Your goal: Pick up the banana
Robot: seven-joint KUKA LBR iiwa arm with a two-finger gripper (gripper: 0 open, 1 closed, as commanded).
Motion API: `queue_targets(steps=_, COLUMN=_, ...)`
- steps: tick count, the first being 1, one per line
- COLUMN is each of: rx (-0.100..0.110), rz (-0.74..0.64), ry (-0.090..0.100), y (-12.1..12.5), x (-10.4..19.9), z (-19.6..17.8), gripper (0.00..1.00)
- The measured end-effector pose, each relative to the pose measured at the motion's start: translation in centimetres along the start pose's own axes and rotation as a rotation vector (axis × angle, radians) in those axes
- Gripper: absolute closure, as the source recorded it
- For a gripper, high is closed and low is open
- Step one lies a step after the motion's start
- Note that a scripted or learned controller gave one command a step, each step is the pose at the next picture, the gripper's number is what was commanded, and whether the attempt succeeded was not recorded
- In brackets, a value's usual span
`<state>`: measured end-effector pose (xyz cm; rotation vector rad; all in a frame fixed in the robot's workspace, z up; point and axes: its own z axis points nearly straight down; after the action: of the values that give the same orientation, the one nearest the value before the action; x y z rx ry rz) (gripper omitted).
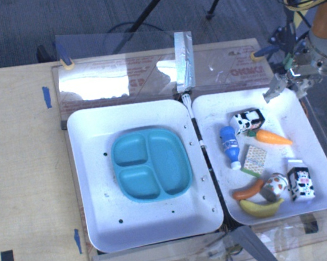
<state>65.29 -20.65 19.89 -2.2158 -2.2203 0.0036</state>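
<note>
The yellow banana (260, 207) lies on its side near the front edge of the right bin (321, 156). It curves under a red-orange sausage (249, 191) and a small round ball (275, 185). My gripper (285, 84) hangs over the far right corner of that bin, well away from the banana, at the end of the grey arm coming in from the right.
The right bin also holds a cow-patterned carton (301, 183), a carrot (272, 137), a blue bottle (230, 146), a speckled flat piece (255, 160) and a black-and-white toy (248, 120). A blue divided plate (152, 163) sits in the left bin (93, 185).
</note>
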Motion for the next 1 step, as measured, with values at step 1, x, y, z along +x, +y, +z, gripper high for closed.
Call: queue_targets(steps=1, rx=0.001, rz=-0.003, ry=-0.001, y=0.05, x=0.09, z=-0.90, gripper=1.00)
